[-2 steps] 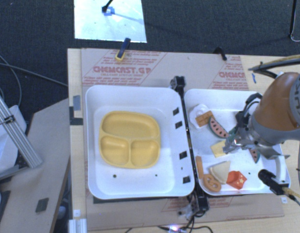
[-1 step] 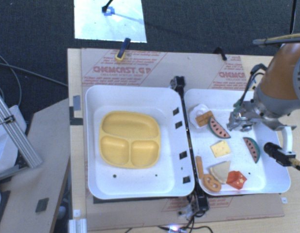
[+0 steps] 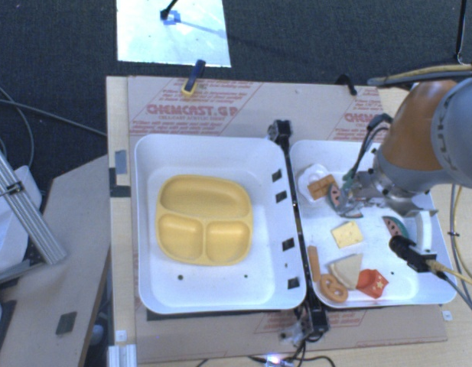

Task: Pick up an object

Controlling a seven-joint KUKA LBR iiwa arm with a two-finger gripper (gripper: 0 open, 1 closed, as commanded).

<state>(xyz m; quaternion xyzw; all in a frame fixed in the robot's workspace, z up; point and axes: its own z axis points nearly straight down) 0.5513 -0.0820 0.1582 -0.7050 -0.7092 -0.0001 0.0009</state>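
Yellow cheese slice (image 3: 347,234) (below pincer (image 3: 349,199))

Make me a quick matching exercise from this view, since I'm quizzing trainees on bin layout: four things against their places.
Things:
1. yellow divided tray
2. yellow cheese square
3. red toy piece
4. gripper

Places:
A. right bin's front, near its lower edge
B. left bin
C. middle of the right bin
D. upper half of the right bin, just above the cheese square

Pairs: 1-B, 2-C, 3-A, 4-D
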